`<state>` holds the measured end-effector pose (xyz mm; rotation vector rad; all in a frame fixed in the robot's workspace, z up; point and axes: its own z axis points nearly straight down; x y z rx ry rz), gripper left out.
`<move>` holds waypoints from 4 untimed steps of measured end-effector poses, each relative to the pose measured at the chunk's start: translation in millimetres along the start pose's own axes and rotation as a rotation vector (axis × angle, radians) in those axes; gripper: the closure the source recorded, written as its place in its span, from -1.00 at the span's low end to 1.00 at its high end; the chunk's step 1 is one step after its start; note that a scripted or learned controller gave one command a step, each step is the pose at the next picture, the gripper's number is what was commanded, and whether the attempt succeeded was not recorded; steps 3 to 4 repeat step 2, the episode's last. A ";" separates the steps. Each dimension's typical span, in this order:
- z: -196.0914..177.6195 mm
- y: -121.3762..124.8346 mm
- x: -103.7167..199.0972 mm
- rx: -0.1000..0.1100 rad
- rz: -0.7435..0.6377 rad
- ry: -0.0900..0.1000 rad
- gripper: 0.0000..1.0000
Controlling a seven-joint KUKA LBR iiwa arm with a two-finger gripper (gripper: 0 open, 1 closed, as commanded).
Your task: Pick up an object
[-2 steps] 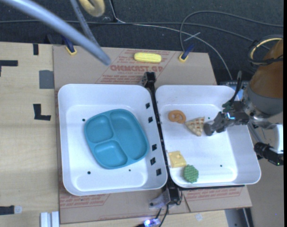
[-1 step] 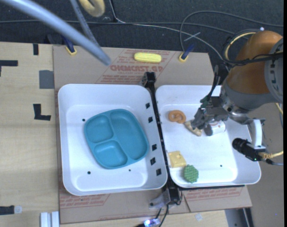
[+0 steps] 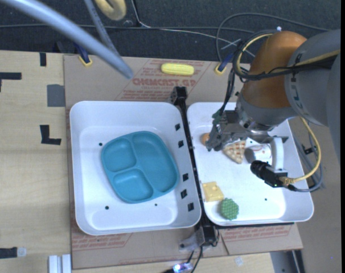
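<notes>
Tool (image 3: 217, 141) low over waffle piece (image 3: 236, 151) (right bin (image 3: 298, 209)).

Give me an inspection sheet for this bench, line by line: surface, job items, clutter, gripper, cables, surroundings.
Surface: cardboard sheet on the bench, bearing the left bin and right bin side by side.
Job's things: in the right bin, a yellow block, a green bumpy ball, a tan waffle-like piece.
Clutter: blue divided plate in the left bin; yellow banana-like item on the cardboard behind the bins.
Grippers: gripper low over the right bin beside the waffle-like piece; finger state unclear.
Cables: black cables behind the arm; yellow cable at the wrist.
Surroundings: dark floor behind, black tape marks at left.
</notes>
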<state>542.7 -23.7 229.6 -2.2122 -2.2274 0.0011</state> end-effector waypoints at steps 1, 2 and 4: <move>-8.4 14.2 52.2 -0.001 0.000 0.000 1.00; -10.9 19.9 106.7 -0.001 -0.001 0.000 1.00; -10.9 19.9 106.7 -0.001 -0.001 0.000 1.00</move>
